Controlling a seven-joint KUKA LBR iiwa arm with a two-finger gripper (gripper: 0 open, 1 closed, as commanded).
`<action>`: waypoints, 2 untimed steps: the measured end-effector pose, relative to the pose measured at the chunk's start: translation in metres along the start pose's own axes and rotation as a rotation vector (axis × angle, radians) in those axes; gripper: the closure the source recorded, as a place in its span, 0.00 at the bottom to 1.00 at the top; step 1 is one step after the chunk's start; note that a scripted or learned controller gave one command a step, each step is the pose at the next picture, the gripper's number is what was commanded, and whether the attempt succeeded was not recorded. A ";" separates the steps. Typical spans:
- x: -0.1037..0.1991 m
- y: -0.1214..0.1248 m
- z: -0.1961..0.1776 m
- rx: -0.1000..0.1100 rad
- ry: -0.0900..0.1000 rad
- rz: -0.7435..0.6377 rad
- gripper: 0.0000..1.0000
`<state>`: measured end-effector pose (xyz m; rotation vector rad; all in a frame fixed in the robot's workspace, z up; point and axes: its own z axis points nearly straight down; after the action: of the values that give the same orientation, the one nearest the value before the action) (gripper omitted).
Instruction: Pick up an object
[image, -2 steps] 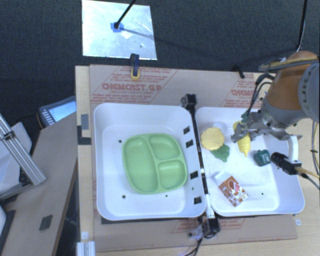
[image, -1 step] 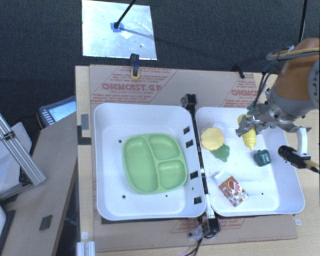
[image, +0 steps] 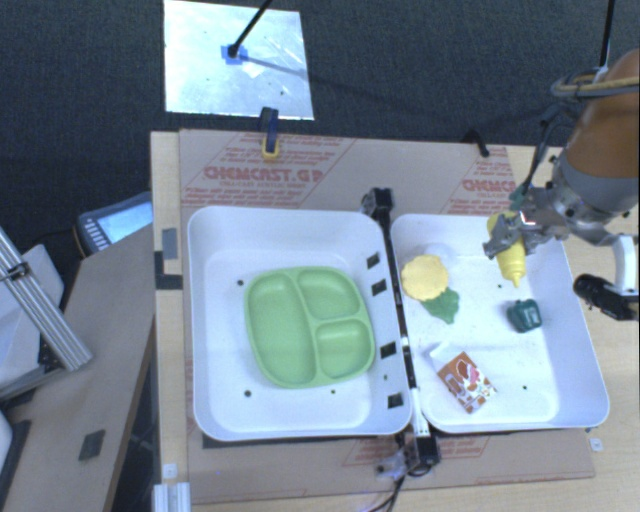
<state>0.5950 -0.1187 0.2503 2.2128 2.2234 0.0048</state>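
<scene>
My gripper (image: 512, 238) hangs over the back of the right bin (image: 575, 390), reaching in from the right. A small yellow bottle-shaped object (image: 513, 264) sits between its fingers, pointing down, and seems to be lifted just above the bin floor. Other objects lie loose in the right bin. A round yellow piece (image: 424, 276) rests against a green leafy piece (image: 444, 304) near the divider. A dark green block (image: 524, 316) is below the gripper, and a red and white packet (image: 467, 381) is near the front.
The left bin (image: 215, 260) holds a light green divided plate (image: 305, 325). A black divider (image: 392, 300) runs between the bins. The arm's grey body with its orange band (image: 605, 130) stands over the bench's right edge.
</scene>
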 end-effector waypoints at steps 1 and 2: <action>0.048 -0.009 0.014 0.005 0.002 -0.004 1.00; 0.107 -0.011 0.021 0.005 0.004 -0.006 1.00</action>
<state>0.5831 -0.0123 0.2296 2.2104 2.2341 0.0036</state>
